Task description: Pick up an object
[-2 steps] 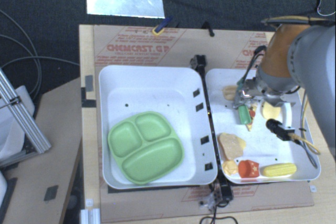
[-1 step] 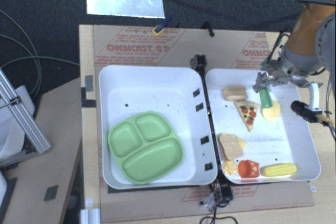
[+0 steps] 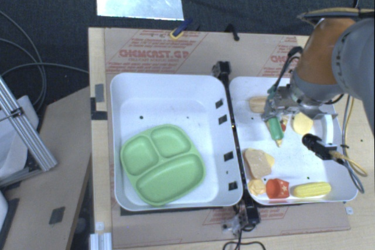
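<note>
From my console I saw the gripper point(image 3: 273, 115) low over the upper middle of the right bin point(image 3: 296, 165), the arm reaching in from the right with its orange band above the wrist. A green toy with a yellow tip point(image 3: 276, 129) had its upper end right at the gripper's tip and slanted down from there, yellow tip lowest. I could not tell whether the gripper was closed on it or merely touching it. Just left of the gripper lay a tan food piece point(image 3: 256, 104), and just to its right a pale yellow round piece point(image 3: 302, 123). Further toward the front of the same bin sat a tan bread-like slice point(image 3: 256, 162). Along the front wall were a small yellow round piece point(image 3: 256, 187), a red piece point(image 3: 278, 188) touching it, and a long yellow piece point(image 3: 310, 189) near them. The left bin point(image 3: 170, 99) held a green divided plate point(image 3: 162, 164) toward its front.
</note>
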Robot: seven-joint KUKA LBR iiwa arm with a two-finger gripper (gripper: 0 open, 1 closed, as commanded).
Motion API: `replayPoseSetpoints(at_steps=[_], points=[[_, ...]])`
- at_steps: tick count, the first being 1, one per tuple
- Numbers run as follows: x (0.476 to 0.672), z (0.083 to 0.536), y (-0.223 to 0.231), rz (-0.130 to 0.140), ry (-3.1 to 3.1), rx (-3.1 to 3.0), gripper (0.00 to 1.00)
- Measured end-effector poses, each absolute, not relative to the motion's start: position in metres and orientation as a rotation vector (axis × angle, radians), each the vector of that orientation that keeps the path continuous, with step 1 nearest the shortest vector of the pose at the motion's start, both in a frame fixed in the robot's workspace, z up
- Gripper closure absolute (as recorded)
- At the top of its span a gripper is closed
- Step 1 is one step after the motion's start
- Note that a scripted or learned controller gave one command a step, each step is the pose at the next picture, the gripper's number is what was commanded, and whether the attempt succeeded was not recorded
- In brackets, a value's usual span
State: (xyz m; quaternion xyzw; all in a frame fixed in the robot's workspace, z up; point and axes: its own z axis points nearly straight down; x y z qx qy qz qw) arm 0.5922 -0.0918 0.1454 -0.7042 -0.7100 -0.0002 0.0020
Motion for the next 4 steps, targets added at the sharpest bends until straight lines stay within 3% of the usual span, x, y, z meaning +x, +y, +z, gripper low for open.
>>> replayPoseSetpoints(at_steps=[1, 2, 3, 4], points=[[0.573, 0.081, -0.089, 0.003, -2.22, -2.218, 1.0], [0.653, 0.078, -0.117, 0.055, -2.188, -2.171, 1.0], [0.634, 0.187, -0.165, -0.006, -2.227, -2.231, 1.0], [0.612, 0.229, -0.09, -0.009, -2.235, -2.212, 1.0]])
